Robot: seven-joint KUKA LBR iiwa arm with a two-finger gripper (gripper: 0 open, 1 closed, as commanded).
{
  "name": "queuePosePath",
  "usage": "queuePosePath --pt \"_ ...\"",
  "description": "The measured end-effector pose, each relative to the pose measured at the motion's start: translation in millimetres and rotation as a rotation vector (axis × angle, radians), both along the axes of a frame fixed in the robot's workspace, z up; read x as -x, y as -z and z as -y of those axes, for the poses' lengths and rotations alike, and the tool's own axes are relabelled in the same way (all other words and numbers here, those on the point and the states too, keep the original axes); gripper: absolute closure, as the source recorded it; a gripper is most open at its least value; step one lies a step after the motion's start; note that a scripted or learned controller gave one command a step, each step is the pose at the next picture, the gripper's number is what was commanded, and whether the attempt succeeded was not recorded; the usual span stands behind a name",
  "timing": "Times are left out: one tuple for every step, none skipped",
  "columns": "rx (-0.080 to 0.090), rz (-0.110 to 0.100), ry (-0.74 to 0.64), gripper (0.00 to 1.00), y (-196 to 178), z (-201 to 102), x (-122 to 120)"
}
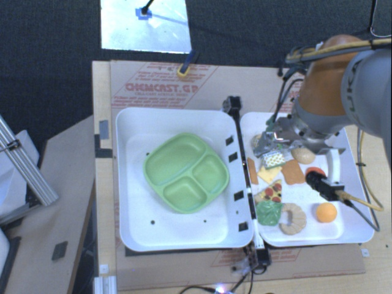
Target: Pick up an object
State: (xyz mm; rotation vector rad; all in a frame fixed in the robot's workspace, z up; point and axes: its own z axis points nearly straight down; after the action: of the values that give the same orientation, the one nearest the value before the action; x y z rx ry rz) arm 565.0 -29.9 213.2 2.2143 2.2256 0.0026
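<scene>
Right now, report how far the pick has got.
Done: the arm has reached into the right bin, and its hand sits low over the pile of toy food near the bin's left wall. In hand: nothing I can confirm; no item shows between its fingers. Left: grasp and lift. The orange ball, the ring-shaped bagel and the green tray in the left bin all lie untouched.

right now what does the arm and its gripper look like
A thick grey arm with a rounded orange band above the wrist. Thin black and yellow cables run along it. The gripper is a small, shiny metal-grey piece at its tip.
</scene>
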Motion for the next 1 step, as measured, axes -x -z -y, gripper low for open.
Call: queuePosePath --pt "-0.001 -0.001 -0.001 1.00 3.2 -46.0 -17.3"
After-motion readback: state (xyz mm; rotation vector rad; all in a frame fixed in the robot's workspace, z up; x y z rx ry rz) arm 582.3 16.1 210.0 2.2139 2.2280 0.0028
